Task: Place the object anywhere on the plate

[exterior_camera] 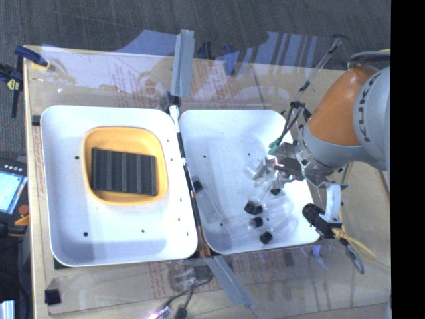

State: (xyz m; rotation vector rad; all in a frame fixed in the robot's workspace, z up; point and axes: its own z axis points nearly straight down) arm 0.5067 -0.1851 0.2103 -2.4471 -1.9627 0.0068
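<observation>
A yellow plate with a dark ribbed centre lies in the left white bin. In the right white bin, several clear, see-through objects with small black caps lie grouped toward the front right. My gripper hangs low over the right side of that bin, just above and behind the clear objects. The wrist hides most of it.
A raised divider separates the two bins. A grey bar stands behind them on the bench. A device with a screen sits off the bench's left edge.
</observation>
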